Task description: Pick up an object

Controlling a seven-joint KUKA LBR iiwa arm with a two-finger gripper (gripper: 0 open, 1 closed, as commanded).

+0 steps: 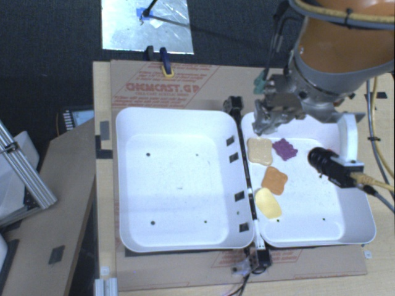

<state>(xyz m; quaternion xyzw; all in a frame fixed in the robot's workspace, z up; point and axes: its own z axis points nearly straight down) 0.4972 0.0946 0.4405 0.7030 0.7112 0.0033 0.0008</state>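
Shiny metal sheet point(147, 16) lies beyond the cardboard base point(165, 84). Aluminium frame rail point(21, 171) at left edge.

Arm point(345, 36) over right bin point(355, 227), 4 small items, left bin point(123, 165)

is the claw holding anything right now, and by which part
Nothing can be seen held. The claw hangs over the far left corner of the right white bin, just above the pale beige flat piece, with nothing visible between its tips.

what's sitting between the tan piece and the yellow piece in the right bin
An orange piece lies between the tan piece and the yellow piece, seen in the camera view.
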